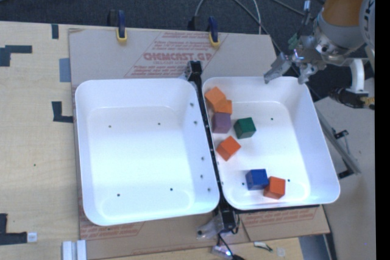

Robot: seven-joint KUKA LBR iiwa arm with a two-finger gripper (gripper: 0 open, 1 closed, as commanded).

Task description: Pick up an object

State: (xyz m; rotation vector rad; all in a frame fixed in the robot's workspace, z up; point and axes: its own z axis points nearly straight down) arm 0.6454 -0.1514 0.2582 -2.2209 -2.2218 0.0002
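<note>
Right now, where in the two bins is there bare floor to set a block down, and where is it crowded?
The left bin has bare floor from wall to wall. In the right bin, free patches lie right of the green block and between the lone orange block and the blue block. It is crowded by the divider, around the purple block. The gripper hangs over the far rim.

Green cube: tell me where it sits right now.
The small green cube lies in the right white bin, mid-bin, just right of the purple block and above the lone orange block.
</note>
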